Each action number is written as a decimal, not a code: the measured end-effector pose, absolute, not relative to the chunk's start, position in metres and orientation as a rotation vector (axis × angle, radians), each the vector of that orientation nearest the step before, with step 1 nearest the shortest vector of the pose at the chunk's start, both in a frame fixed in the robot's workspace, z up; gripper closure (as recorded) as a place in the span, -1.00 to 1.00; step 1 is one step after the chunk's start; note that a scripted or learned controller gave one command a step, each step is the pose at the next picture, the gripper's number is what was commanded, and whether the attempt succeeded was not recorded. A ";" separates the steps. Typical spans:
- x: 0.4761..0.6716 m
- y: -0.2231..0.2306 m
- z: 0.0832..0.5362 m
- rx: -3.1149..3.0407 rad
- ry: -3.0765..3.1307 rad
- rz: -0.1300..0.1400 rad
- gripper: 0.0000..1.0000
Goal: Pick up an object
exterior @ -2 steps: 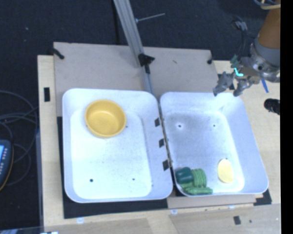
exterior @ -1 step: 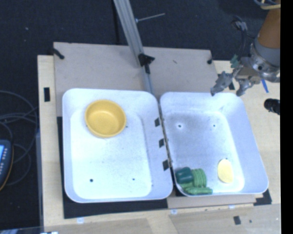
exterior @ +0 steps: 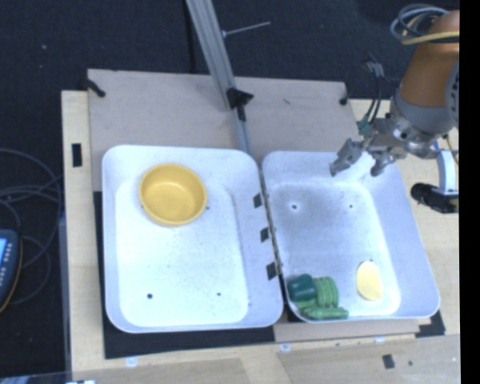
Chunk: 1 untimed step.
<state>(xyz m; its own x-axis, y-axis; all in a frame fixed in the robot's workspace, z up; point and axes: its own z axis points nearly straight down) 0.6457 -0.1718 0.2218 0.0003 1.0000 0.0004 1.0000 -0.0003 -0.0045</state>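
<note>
The jaws (exterior: 360,163) hung over the far edge of the right bin (exterior: 336,214), fingers apart with nothing between them. Candidate objects lay well away at that bin's near end: a green ridged item (exterior: 316,294) against the near wall and a small yellow piece (exterior: 370,281) just beside it. A yellow bowl (exterior: 173,194) sat in the left bin (exterior: 184,286). Judged light, rigid, smooth plastic; the bowl's rim offered the surest hold, while the yellow piece looked rounded and likely to slip.

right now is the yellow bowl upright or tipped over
Upright. The yellow bowl sits in the left bin with its round rim facing up and its hollow inside visible.
</note>
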 end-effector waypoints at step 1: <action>0.638 -0.167 0.164 -2.219 -2.219 0.004 -1.00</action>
